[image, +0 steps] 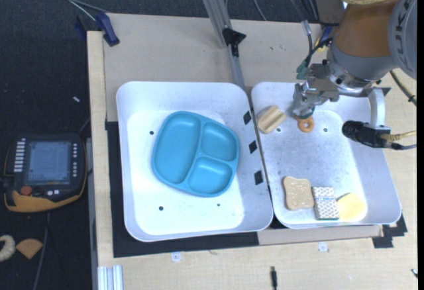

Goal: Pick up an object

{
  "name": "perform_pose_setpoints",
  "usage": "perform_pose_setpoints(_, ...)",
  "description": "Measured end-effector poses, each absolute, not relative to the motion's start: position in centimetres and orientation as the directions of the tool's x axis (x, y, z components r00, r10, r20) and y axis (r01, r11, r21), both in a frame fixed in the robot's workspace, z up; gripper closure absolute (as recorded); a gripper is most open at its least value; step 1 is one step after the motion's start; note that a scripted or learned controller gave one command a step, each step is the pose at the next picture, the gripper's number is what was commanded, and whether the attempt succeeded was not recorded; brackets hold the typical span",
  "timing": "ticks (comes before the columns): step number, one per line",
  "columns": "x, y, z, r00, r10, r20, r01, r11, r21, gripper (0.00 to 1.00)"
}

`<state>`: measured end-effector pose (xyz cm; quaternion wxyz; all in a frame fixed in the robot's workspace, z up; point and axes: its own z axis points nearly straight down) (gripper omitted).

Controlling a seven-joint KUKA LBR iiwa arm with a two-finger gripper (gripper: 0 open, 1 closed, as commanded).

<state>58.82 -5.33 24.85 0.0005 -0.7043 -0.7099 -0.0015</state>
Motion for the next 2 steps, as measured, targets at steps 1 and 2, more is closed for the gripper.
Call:
perform_pose_setpoints(1, 59.1, 0.6, 25.4, -0.007, 1.000, 0.002, 1.000, 0.007, 0.002, 1.00)
perform_pose_setpoints(2, 59.4, 6.0, 25.7, -0.007, 1.000, 0.003, 1.000, 0.007, 0.002, 1.00)
